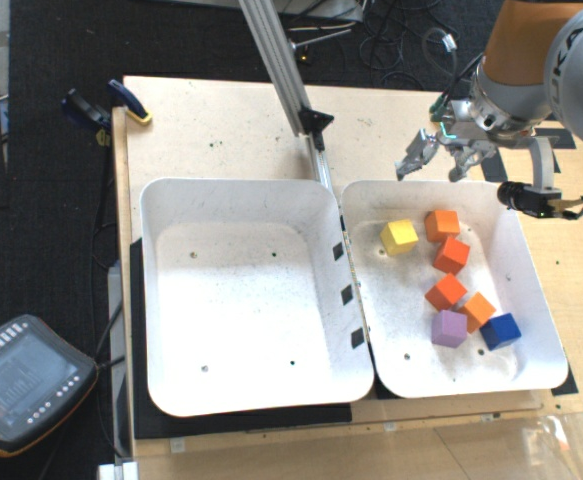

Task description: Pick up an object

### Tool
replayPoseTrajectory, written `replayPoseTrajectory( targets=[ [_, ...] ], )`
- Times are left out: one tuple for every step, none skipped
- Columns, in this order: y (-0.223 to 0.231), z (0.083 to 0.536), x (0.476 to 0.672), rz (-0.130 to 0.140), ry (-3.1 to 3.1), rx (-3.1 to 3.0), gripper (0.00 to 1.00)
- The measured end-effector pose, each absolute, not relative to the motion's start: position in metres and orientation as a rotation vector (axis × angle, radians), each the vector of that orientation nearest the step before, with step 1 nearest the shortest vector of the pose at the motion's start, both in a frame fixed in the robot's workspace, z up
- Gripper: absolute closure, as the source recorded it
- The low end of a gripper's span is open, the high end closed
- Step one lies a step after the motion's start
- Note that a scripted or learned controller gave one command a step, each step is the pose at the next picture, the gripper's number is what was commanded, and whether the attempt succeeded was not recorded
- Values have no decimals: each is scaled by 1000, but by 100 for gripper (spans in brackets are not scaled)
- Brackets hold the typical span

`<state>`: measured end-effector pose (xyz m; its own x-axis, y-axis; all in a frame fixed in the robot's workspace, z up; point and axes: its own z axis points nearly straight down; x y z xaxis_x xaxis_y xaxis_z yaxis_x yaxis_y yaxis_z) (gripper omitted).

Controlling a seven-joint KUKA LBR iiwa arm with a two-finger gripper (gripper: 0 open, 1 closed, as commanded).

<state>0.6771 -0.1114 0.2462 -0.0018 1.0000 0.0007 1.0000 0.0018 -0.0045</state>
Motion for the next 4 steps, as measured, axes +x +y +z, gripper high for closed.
replayPoseTrajectory(
  targets=[
    [-111, 249, 678, 1, -2226, -2218, 0],
    [-108, 196, 667, 6, -2220, -2218, 0],
    [-115, 140, 673, 6, -2219, -2220, 0],
    [-115, 92, 672, 5, -2220, -2219, 0]
  ],
)
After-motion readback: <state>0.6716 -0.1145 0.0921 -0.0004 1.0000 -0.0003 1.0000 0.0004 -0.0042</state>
